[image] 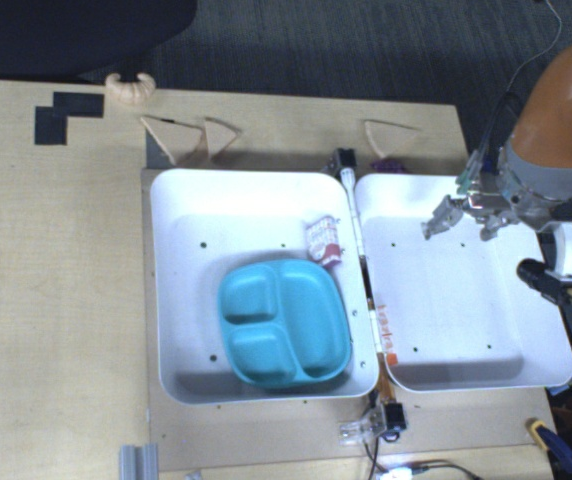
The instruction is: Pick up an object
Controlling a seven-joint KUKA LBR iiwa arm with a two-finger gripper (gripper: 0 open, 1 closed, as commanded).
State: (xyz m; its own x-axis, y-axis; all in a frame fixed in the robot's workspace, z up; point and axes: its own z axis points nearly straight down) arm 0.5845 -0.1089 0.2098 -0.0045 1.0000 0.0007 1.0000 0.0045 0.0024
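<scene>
A blue divided plate (284, 321) lies in the left bin (181, 268), toward its near right side. A small white and red packet (323, 239) rests just beyond the plate, against the wall between the bins. My gripper (461, 228) hovers over the far right part of the right bin (466, 308), well away from both objects. Its fingers (435, 227) are spread open with nothing between them.
The grey arm with its orange band (561, 108) reaches in from the upper right. A black marker-like piece (344, 161) sits at the far end of the divider. Cables and clips (381, 428) lie on the wooden bench in front of the bins.
</scene>
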